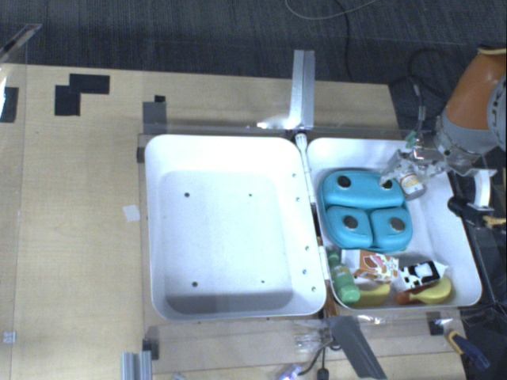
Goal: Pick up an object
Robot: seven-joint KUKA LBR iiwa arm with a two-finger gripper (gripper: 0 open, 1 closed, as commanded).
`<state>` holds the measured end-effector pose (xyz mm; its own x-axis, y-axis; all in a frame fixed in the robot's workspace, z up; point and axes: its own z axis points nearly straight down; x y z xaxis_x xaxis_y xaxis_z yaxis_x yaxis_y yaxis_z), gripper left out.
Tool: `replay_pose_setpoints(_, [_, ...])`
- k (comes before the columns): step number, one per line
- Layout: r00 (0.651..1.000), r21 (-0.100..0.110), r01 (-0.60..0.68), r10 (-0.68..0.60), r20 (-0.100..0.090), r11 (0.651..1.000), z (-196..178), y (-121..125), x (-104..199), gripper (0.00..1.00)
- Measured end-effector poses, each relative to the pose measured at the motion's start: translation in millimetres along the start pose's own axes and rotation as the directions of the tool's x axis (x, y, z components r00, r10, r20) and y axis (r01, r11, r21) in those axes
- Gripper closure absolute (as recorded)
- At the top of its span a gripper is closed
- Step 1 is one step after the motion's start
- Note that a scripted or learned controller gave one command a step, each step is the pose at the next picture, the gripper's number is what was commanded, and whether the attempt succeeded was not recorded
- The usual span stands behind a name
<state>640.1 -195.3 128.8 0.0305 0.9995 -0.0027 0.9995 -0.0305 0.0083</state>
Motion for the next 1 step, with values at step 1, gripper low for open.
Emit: replay_pose_setpoints(1, [0.999, -0.039, -0.049, 0.049, 0.005, 0.998, 21.3, 17.6, -2.6, 0.0])
